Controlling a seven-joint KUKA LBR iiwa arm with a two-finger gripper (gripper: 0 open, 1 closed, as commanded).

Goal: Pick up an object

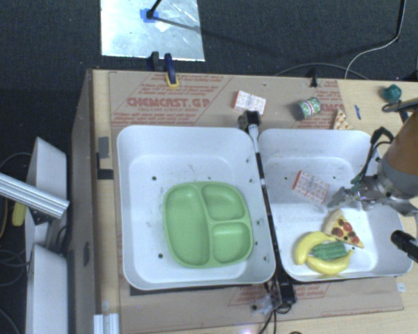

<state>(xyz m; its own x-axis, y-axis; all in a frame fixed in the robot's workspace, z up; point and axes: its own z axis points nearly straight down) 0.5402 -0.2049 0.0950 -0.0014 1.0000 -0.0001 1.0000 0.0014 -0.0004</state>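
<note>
**Robot gripper low over the right bin, toy food just below it**

The left bin [136,158] holds a green divided plate [207,223], well left of the gripper [350,195]. In the right bin [313,152], a small card [311,184] lies just left of the gripper; a pizza slice [344,229] and banana [319,250] lie just below it. Its grip cannot be made out

Before me I count two shallow white plastic bins [136,160], one pale green three-section divided plate [207,223], one yellow toy banana [308,245], one green leafy toy vegetable [330,251], one toy pizza slice [344,229], and one red-and-white printed paper slip [310,185].
</note>
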